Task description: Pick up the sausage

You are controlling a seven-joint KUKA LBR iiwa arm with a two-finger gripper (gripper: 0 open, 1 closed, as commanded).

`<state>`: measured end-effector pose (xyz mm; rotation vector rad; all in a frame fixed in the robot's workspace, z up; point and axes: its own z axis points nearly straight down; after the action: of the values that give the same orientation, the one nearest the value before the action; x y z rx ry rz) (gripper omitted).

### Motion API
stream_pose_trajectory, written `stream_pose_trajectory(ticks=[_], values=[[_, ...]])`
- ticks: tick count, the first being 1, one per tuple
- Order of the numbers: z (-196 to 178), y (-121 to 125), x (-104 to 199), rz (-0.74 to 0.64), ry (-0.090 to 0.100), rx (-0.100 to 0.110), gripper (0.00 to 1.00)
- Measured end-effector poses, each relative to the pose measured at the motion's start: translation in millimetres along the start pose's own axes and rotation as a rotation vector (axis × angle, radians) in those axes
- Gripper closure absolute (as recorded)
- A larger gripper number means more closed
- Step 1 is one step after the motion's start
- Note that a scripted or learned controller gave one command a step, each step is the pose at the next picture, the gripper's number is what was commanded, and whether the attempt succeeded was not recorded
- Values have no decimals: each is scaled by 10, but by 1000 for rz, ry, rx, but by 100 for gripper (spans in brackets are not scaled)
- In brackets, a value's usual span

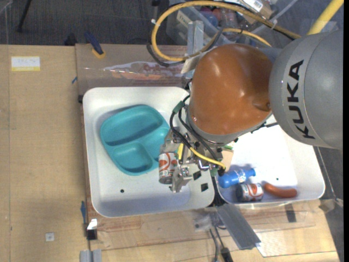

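Observation:
The sausage (281, 190), reddish-brown and slim, lies near the front right corner of the right bin (305, 168). My gripper (178, 180) hangs low over the left bin (103, 195), far to the sausage's left, under the orange wrist band (229, 91). A red and white can (165, 166) stands right against the gripper's left side, touching or nearly touching it. The wrist hides much of the gripper from above.
A teal divided plate (133, 138) lies in the left bin, just left of the can. In the right bin, a blue bottle (238, 176) and a second can (251, 191) lie just left of the sausage. Yellow hoses and a clear box of clutter sit behind the bins.

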<state>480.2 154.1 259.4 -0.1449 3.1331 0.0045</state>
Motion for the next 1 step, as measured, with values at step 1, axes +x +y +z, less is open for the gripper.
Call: stream_pose_trajectory(ticks=[1], values=[[410,710,-173,-20,2,0,100]])
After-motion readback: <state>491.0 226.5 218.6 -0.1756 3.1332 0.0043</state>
